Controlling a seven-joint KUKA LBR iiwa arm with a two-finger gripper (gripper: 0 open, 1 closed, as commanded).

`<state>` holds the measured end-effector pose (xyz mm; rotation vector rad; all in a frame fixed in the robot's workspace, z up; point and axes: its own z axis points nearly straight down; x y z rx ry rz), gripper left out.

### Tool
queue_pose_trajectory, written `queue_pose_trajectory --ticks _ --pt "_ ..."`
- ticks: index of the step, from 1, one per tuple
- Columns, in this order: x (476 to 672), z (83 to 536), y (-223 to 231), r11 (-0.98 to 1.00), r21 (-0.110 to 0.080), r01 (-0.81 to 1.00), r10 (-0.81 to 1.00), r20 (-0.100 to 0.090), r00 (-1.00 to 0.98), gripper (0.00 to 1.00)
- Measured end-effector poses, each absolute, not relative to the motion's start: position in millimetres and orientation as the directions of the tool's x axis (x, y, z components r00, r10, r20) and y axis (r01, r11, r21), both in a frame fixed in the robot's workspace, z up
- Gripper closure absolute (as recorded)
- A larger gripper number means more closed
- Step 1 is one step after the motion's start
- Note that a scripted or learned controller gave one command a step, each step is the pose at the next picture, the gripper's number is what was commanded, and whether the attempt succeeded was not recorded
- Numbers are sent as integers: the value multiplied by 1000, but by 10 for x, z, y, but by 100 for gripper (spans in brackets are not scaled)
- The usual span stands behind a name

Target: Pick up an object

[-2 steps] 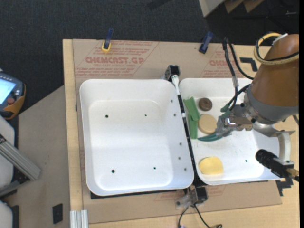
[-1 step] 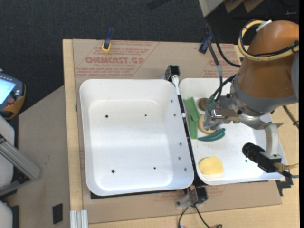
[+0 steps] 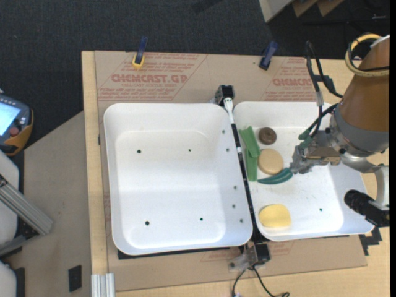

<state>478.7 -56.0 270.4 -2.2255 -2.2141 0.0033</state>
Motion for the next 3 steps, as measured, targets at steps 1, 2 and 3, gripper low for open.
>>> queue_pose_trajectory --ticks 1,2,3 --pt "4944 4597 -419 4 23 1000 1000 -1 -4 100" --pt "5020 3380 273 6 -10 1000 1000 1 -6 100" --pt "5127 3611 845 4 4 1000 1000 1 -4 100"
